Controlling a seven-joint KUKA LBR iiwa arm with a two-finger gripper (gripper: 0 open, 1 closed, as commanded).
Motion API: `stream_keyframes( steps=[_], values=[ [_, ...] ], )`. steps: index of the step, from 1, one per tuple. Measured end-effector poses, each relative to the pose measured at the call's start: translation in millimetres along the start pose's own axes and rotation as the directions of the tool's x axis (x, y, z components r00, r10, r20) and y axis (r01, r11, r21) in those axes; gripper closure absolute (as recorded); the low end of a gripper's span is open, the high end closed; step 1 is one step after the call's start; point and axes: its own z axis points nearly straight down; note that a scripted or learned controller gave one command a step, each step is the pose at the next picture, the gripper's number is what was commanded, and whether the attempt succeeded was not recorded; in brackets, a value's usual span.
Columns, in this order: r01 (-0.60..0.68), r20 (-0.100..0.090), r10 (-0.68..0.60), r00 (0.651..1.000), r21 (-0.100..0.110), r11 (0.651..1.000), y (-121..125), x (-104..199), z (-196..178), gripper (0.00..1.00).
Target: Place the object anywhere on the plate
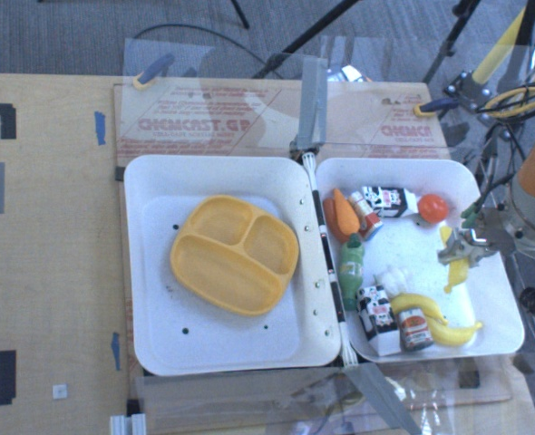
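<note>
A yellow divided plate (235, 254) lies in the left bin (150, 333), turned at a slant. My gripper (462, 248) hangs over the right side of the right bin (499, 329). It is shut on a small, narrow yellow object (455, 276), which sticks out above and below the grey fingers. The plate is about a bin's width to the left of the gripper.
The right bin also holds an orange carrot (344, 214), a milk carton (384, 200), a red tomato (433, 207), a green bottle (352, 263), a second carton (377, 309), a banana (444, 323) and a small jar (415, 328). A ridge (322, 252) separates the bins.
</note>
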Motion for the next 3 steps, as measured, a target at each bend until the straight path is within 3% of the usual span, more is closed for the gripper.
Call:
stream_keyframes(
  steps=[1, 2, 3],
  values=[
    [0.091, -0.001, -0.091, 0.996, 0.001, 0.996, 81.4, 82.1, -50.1, 1.00],
    [0.256, -0.001, -0.256, 0.967, 0.001, 0.967, 102.5, 152.7, -27.7, 1.00],
    [0.165, -0.002, -0.165, 0.986, 0.005, 0.986, 68.1, 153.9, 26.5, 1.00]
  ],
)
